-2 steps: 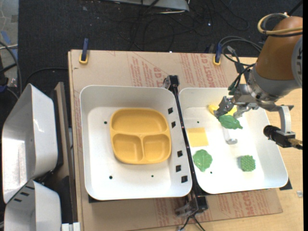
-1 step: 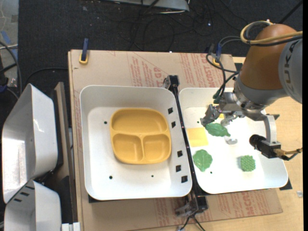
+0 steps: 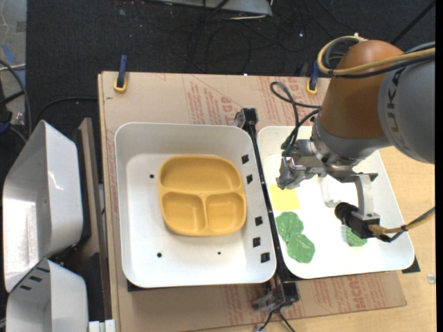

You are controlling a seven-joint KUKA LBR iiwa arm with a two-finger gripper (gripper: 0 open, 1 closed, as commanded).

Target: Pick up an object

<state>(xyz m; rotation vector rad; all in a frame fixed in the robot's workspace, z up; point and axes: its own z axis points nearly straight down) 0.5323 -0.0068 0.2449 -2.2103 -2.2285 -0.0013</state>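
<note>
The arm (image 3: 387, 95) is reaching in from the right and hangs over the right bin (image 3: 398, 254), so I judge the step in hand to be the approach to an object, before any grasp. The gripper (image 3: 294, 175) sits low over the upper left part of this bin, just above a flat yellow piece (image 3: 285, 199). I cannot tell the state of the fingers, because the wrist body covers them from above, and nothing can be seen held.

The things to pick lie in the right bin: the yellow piece near the left wall, a green leafy object (image 3: 296, 239) below it, and a smaller green piece (image 3: 354, 238) near the right side, partly behind a black part of the tool. The left bin (image 3: 131, 185) bears a yellow divided plate (image 3: 203, 194) in its middle.

The next move probably calls for a straight descent onto the yellow piece, which is thin and flat, so the grip may slip
</note>
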